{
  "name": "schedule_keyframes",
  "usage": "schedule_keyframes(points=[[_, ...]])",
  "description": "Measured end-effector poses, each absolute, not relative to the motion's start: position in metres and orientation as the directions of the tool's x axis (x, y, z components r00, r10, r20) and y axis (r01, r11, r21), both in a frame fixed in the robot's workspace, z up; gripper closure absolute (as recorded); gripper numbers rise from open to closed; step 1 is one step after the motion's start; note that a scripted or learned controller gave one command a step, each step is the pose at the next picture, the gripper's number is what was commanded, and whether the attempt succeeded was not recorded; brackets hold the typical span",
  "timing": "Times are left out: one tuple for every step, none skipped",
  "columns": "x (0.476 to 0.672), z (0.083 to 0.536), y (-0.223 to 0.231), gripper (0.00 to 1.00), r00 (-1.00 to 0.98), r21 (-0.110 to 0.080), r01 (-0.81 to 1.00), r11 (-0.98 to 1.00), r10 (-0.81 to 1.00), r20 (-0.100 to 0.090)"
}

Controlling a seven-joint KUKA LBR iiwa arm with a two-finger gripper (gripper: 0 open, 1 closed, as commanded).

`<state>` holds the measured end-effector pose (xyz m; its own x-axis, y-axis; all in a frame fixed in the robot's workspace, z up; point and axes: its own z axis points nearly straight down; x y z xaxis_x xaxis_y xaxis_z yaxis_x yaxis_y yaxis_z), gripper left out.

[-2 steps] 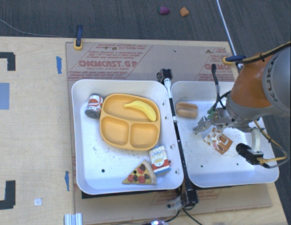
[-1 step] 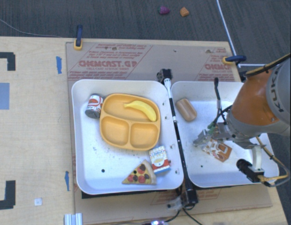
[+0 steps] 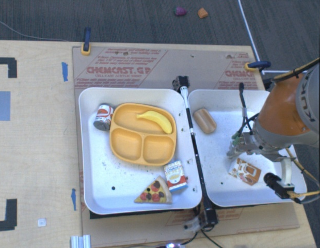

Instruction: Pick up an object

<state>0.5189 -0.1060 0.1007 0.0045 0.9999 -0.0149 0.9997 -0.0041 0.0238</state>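
Note:
My gripper (image 3: 241, 148) hangs low over the right bin (image 3: 222, 182), just above and to the left of a flat orange-and-white packet (image 3: 245, 171) lying on the bin floor. The arm's orange band covers the wrist. A brown bread roll (image 3: 204, 120) lies at the right bin's upper left. In the left bin (image 3: 93, 154) an orange divided plate (image 3: 143, 134) carries a banana (image 3: 156, 120). A small can (image 3: 102, 117) lies to its left, and a small carton (image 3: 175, 175) and a pizza slice (image 3: 155, 192) lie below it.
A black clamp (image 3: 181, 82) sits at the top of the divider between the bins. Both bins rest on a cardboard sheet (image 3: 124, 66) held by blue clamps. Two small objects (image 3: 191, 12) lie on the dark floor beyond the bench.

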Motion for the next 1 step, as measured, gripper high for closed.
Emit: schedule_keyframes(points=[[0.5188,0.1005,-0.1058,0.0,0.005,0.023,1.0,-0.004,1.0,-0.015]])
